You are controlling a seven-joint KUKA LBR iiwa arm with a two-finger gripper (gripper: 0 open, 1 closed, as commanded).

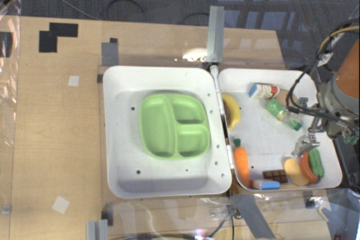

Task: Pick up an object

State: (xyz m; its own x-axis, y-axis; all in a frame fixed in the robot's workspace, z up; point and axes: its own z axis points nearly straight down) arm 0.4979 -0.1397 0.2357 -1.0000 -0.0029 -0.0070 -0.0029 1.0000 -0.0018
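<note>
The right bin holds several toy foods. A yellow banana lies along its left wall, with an orange carrot below it. A small red-and-white can and a green bottle lie near the back. At the front right corner sit a tan bun, a red sausage and a green pickle. A brown chocolate bar and a small white stick rest by the front wall. My gripper hangs low just above the bun and sausage, with nothing seen held.
The left bin carries a light green divided plate. A grey post stands behind the seam between the bins. The arm and its cables cover the right bin's right edge. Bare wooden bench lies to the left.
</note>
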